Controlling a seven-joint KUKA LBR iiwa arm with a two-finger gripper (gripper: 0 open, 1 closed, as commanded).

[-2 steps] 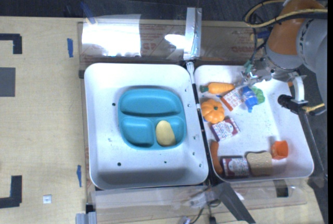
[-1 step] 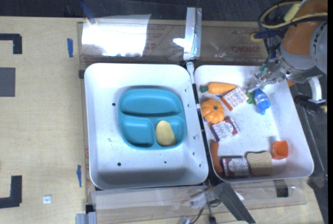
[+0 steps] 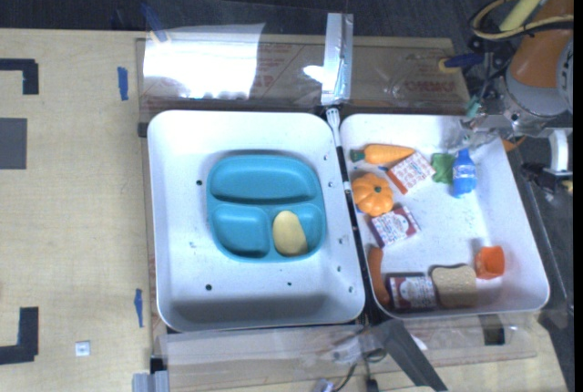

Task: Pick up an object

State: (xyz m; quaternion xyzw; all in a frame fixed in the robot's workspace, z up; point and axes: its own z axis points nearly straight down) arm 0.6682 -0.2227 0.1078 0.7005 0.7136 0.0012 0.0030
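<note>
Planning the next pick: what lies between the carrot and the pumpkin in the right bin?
In the camera view, only bare white bin floor lies between the carrot and the pumpkin, a narrow gap. A small packet sits just right.

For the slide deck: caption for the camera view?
Arm at right bin of toy food; blue tray in left bin.

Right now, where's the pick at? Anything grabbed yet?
Done: a yellow potato-like piece already sits in the blue tray in the left bin. In hand: nothing visibly gripped; the gripper hangs over the right bin's far corner near the blue object. Left: the grasp itself; carrot and pumpkin lie untouched.
</note>
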